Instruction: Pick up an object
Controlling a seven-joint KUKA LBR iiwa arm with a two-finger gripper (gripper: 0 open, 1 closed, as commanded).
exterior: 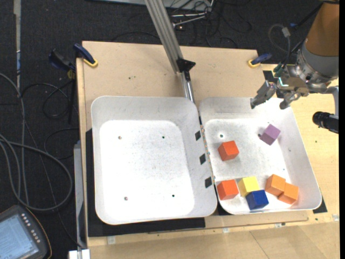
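Pincer (pixel 273 97): spread, both fingers splayed apart, nothing between them; poised over the far edge of the right bin, apparently high above its floor, likely a staging pose before a descent.
Arm (pixel 323 31): reaching in over the counter's far right corner, wrist turned down toward the right bin.
Purple block (pixel 269 134): nearest candidate, near the bin's far right corner, lying alone with room on all sides for the fingers.
Orange cube (pixel 228 150): mid-bin, toward the wall beside the left bin, also isolated, an easy alternative.
Front cluster: orange cube (pixel 228 189), yellow cube (pixel 248 185) and blue cube (pixel 257 199) crowded along the near edge, touching or almost so; two orange blocks (pixel 282 188) pressed together at the near right corner; poor finger clearance, probably harder picks.
Right bin (pixel 213 115): holds every object, hence the pincer's position over it.
Left bin (pixel 143 158): on the counter's left half, touching the right bin along the middle.
Task status: nothing gripped yet; descent and closing yet to come.
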